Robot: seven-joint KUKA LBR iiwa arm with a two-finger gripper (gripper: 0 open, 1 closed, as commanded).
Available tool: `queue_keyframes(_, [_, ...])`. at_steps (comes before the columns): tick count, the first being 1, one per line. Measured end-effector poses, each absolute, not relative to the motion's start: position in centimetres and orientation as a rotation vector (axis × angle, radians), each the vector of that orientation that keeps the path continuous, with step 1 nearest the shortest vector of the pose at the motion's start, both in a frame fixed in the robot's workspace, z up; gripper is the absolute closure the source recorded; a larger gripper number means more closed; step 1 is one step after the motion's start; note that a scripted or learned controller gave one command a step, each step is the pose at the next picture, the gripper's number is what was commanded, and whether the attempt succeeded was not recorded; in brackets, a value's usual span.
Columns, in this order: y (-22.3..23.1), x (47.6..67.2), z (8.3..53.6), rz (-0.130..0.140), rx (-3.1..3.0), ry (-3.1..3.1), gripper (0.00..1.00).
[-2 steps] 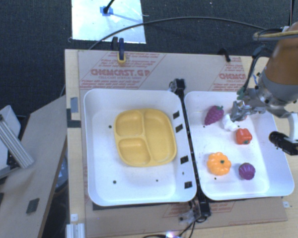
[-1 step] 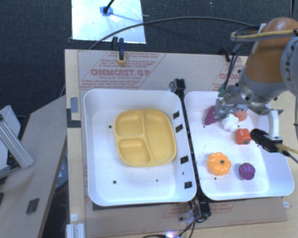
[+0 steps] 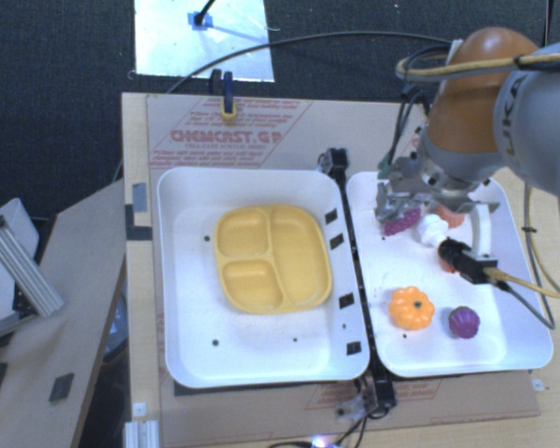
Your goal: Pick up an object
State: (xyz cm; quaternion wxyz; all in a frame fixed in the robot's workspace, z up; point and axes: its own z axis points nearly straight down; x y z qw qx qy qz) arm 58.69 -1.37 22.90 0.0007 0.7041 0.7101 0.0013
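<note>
The right bin [image 3: 518, 342] holds a purple bunch of grapes [image 3: 403, 221] at its far left, a white and orange item [image 3: 436, 228] right of the grapes, an orange pumpkin [image 3: 412, 308] and a small purple round fruit [image 3: 463, 322] near the front. My gripper [image 3: 395, 205] is low in the far left part of this bin, directly over the grapes and touching or nearly touching them. The grey wrist and the orange band [image 3: 471, 91] above it hide the bin's far side.
In the left bin [image 3: 182, 250] lies a yellow divided plate [image 3: 271, 258]. A black divider strip [image 3: 345, 250] runs between the two bins. A black plug on a yellow cable [image 3: 469, 262] hangs over the right bin beside the pumpkin.
</note>
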Motion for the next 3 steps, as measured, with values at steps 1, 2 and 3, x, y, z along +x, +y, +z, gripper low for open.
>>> queue_keyframes(1, [3.4,58.2,23.5,0.004,2.211,2.231,1.00])
queue_keyframes(2, [8.9,57.6,23.8,0.003,2.211,2.232,1.00])
queue_keyframes(3, [8.5,57.7,23.8,0.002,2.216,2.226,0.00])
